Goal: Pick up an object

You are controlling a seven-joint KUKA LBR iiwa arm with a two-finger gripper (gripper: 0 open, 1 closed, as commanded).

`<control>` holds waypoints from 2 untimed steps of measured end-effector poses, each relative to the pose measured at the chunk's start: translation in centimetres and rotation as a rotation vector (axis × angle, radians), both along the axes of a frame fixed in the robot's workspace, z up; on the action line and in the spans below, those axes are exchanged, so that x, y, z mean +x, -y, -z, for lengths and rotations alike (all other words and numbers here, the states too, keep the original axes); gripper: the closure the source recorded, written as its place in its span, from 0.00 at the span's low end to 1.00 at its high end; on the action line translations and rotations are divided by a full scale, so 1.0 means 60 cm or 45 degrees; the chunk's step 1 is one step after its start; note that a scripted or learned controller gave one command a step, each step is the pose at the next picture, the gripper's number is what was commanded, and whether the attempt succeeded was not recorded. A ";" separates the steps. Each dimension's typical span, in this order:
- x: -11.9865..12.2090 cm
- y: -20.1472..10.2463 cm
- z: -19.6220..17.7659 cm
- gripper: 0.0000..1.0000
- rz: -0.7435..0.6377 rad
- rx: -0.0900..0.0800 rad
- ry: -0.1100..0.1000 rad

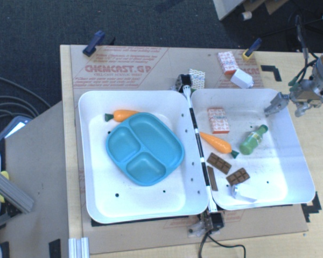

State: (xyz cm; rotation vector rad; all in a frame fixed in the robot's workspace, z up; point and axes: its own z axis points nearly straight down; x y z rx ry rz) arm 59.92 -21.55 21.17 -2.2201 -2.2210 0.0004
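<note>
Two chocolate bars (226, 170) lie at the right bin's (290, 160) near edge, at about seven o'clock from the green bottle (253, 141). At two o'clock from that bottle, the gripper (288, 105) hangs over the bin's far right corner with fingers spread apart, gripping nothing.

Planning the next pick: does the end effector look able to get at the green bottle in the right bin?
Probably yes. The end effector is above the right bin's far right edge, and the green bottle lies uncovered with bare floor between them; the carrot lies just left.
</note>
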 end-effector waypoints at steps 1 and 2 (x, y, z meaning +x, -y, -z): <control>-0.029 -0.106 0.212 0.00 -0.001 0.000 0.001; -0.065 -0.203 0.211 0.00 -0.001 0.000 0.000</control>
